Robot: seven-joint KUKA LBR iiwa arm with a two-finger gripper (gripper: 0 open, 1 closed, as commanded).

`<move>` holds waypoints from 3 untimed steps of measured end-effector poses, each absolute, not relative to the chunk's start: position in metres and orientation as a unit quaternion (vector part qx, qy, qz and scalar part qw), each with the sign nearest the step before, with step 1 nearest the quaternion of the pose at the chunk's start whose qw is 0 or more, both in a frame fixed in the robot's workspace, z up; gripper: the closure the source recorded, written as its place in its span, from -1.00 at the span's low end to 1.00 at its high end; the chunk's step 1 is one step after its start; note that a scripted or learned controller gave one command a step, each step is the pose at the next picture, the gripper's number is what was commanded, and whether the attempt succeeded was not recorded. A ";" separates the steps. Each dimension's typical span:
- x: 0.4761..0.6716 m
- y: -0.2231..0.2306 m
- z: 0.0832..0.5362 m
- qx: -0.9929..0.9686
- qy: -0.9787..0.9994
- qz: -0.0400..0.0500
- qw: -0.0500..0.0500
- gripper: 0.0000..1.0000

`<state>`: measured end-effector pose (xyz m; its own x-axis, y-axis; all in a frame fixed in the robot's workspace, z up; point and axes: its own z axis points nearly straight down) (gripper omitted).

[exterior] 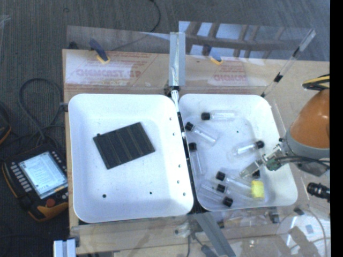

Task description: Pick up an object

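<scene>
Task things = clear vials w/ black caps, scattered in the right bin point(270, 123). One vial point(217, 114) lies near the bin's back wall, cap to the left. Another point(200, 133) sits by the left wall, tilted. A third point(193, 157) lies just below it, along the divider side. A fourth point(247, 148) is mid-bin, cap pointing right, toward the claw. Three more point(229, 188) bunch up at the front, caps close together, w/ a small yellow piece point(258, 189) just right of them.

Gripper point(253, 168) hangs over the right bin's right-front part, coming off the wrist at the bin's right edge. Tips point down-left, between the mid-bin vial and the front bunch. Looks near the yellow piece & the front vials, but can't tell if it touches any. Nothing visibly between the fingers. How far open: can't tell, too small & blurry from here.

Orange band point(313, 122) of the arm bulks at far right.

Left bin point(86, 116) has a dark ribbed flat pad point(124, 144), lying skewed, approx. mid-bin. Teach pendant point(36, 178) on the floor left of the bench, screen lit.
</scene>
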<state>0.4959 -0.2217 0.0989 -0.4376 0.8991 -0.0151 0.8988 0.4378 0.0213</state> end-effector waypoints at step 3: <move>0.570 -0.197 0.150 0.521 0.853 -0.001 -0.002 1.00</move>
